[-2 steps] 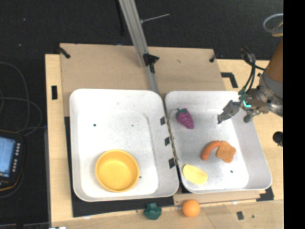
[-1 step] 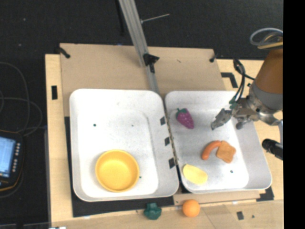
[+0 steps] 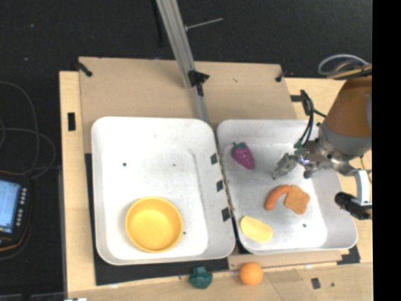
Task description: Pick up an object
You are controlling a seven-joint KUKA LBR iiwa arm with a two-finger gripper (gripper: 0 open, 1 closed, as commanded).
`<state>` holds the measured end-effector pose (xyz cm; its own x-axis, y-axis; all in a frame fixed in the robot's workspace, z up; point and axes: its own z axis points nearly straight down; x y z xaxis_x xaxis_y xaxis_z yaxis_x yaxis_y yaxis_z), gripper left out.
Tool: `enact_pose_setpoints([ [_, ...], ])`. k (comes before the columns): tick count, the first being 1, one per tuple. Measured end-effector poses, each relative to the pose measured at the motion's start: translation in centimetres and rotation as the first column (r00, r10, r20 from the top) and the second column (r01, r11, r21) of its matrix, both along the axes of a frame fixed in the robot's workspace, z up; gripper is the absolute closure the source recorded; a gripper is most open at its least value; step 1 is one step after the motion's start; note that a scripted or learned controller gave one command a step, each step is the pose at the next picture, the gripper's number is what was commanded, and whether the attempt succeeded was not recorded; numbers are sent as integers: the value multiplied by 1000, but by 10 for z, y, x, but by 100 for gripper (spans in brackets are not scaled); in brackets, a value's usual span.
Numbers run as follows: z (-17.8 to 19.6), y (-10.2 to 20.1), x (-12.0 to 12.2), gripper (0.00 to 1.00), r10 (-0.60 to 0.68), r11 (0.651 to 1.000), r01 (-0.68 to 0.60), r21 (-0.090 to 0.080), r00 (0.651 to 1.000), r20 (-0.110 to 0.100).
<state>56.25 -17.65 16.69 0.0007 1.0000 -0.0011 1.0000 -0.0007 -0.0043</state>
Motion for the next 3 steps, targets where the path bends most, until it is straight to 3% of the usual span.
enact_pose_setpoints([
  [1, -58, 0, -10, 0, 1, 1000, -1, 1, 1000, -1],
  [2, -43, -1, -8, 100, -4, 1000, 4, 0, 1000, 8],
  [3, 21, -5, -3, 100, 3, 1000, -3, -2, 1000, 13],
])
